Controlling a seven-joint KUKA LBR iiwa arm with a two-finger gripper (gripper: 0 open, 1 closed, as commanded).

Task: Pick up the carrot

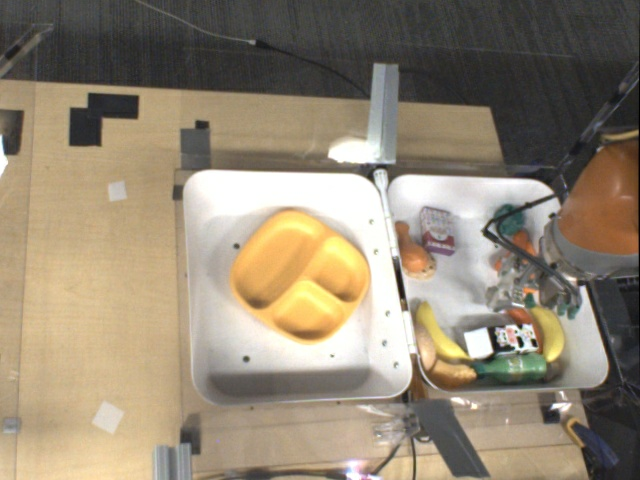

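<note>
**Tool over right bin, carrot by divider**

Carrot [412, 251] is seen in the right bin [470, 193], against its left wall, just left of a pink cup [437, 230]. Tool [528, 286] is positioned near the bin's right side, well apart from carrot (finger state can't be told). Yellow divided plate [298, 274] sits in left bin [210, 298].

2 bins [200, 268], 2 bananas [438, 330], 1 carrot [412, 252]
</note>
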